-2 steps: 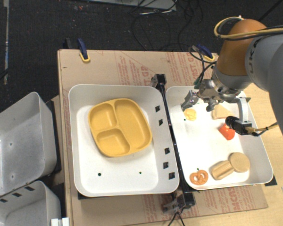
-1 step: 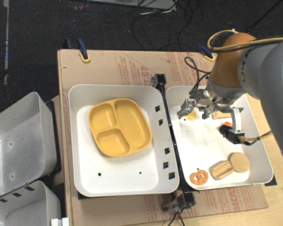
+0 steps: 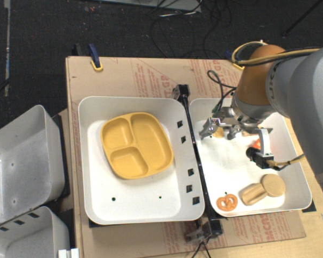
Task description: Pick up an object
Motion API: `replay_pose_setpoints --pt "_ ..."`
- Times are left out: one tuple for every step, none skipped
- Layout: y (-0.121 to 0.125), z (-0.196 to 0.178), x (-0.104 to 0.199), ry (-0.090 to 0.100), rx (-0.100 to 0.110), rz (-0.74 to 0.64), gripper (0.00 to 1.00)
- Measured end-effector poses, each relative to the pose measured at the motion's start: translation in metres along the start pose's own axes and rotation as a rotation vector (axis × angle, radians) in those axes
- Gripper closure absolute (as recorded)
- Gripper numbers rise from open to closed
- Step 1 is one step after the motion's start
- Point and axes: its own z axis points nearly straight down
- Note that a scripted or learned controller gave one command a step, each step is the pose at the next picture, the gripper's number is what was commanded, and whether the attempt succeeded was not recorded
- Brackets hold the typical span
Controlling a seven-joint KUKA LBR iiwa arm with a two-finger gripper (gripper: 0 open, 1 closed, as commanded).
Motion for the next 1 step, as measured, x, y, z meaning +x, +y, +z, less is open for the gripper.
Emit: replay_pose_setpoints --pt "0.0009 -0.0117 0.0001 0.000 -0.004 0.000 1.00"
